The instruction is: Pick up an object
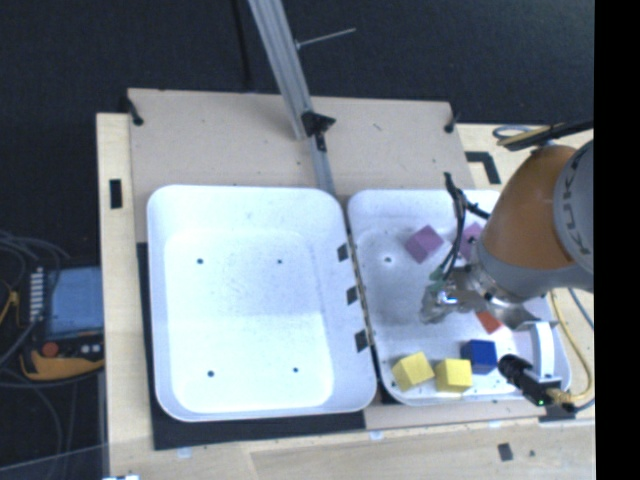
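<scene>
The right bin [385, 223] holds a purple block [424, 241] near its back, two yellow blocks [412, 370] [455, 373] at its front, and a blue block [481, 354] beside them. A bit of a red-orange object [489, 320] peeks out under the wrist, and a pink piece [470, 235] shows behind the arm. My gripper [436, 302] hangs low over the middle of the right bin, below the purple block. Nothing shows between its tips.
The left bin [250, 298] lies beside the right one, with black clips along the shared wall [355, 293]. A slanted metal rail [285, 58] rises at the back. A blue device with cables [70, 303] sits off the bench to the left.
</scene>
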`<action>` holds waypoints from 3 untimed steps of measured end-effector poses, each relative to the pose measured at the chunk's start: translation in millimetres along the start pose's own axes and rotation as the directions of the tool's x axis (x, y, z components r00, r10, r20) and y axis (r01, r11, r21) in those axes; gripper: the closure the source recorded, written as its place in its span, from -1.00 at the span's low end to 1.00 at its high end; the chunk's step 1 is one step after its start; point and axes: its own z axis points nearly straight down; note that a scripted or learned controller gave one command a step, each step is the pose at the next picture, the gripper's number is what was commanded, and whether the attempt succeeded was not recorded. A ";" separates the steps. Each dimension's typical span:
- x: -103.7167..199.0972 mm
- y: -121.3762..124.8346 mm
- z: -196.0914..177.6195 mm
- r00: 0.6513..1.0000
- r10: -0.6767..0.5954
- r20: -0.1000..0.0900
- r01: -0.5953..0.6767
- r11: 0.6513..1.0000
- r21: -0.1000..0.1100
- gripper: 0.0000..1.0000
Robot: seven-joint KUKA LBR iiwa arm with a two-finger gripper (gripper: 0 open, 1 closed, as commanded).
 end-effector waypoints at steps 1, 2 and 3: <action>4.0 0.7 -62.6 1.000 -0.001 0.000 0.001 1.000 -0.002 1.00; 2.6 2.9 -116.5 1.000 -0.001 0.000 0.001 1.000 -0.001 1.00; 58.6 17.3 -112.2 1.000 -0.005 -0.002 0.005 1.000 0.005 1.00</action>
